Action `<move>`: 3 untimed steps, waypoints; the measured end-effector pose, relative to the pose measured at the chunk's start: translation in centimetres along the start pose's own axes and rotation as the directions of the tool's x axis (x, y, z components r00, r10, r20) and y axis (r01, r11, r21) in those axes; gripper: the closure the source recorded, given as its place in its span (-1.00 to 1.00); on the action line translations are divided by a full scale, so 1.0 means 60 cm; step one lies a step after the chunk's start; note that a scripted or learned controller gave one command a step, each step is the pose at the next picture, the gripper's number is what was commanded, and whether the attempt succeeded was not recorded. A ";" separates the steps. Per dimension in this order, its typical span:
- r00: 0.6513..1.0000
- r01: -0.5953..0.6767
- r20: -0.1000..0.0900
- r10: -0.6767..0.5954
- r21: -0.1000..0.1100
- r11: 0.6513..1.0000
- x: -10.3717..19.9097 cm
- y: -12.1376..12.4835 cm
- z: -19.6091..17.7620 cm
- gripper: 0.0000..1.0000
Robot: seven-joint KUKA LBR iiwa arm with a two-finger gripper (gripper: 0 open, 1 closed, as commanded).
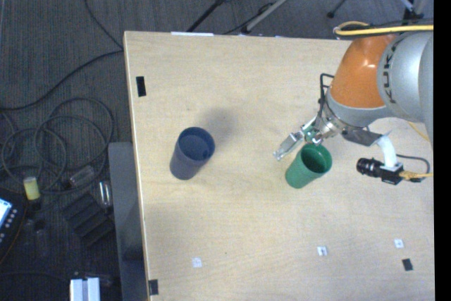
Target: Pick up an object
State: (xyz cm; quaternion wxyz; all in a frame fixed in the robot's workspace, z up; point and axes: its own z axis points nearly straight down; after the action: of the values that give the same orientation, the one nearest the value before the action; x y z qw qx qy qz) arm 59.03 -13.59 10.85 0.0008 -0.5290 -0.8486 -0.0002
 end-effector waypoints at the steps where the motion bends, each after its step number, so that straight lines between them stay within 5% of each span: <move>1: 1.000 0.013 0.001 -0.013 0.001 1.000 -0.037 -0.015 0.042 -1.00; 2: 1.000 0.013 -0.002 -0.013 -0.002 1.000 -0.035 -0.013 0.027 1.00; 3: 0.994 -0.111 0.004 0.111 0.000 0.994 -0.042 0.064 -0.132 1.00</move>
State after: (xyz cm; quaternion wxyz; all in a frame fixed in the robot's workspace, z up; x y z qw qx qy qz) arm 63.59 -14.16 18.76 -0.0008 -0.5754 -0.8179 0.0009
